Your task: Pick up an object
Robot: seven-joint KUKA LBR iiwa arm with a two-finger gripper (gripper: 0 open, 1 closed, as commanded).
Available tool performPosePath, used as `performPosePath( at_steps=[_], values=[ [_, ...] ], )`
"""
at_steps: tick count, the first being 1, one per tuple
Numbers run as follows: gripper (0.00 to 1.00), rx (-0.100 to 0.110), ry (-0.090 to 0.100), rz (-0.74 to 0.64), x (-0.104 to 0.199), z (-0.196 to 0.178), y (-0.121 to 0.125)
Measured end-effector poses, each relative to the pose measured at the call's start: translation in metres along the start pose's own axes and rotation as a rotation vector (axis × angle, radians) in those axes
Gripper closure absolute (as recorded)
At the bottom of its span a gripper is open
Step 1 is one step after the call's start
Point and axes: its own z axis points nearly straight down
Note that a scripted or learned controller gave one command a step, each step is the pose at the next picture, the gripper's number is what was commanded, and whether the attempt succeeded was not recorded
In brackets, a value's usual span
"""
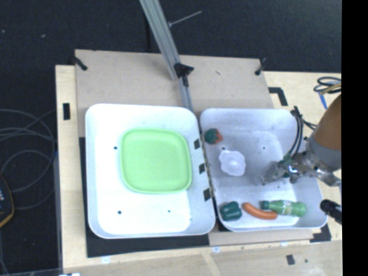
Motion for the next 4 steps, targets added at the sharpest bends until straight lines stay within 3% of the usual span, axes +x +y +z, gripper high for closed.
performPosePath(
  at_steps=[1,2,4],
  values=[
    [0.00,-0.003,-0.001,0.000,-0.001,0.030,0.000],
    [1.00,-0.007,-0.001,0.000,-0.001,0.018,0.001],
    [1.00,-0.010,-0.002,-0.001,-0.005,-0.107,0.000]
  ],
)
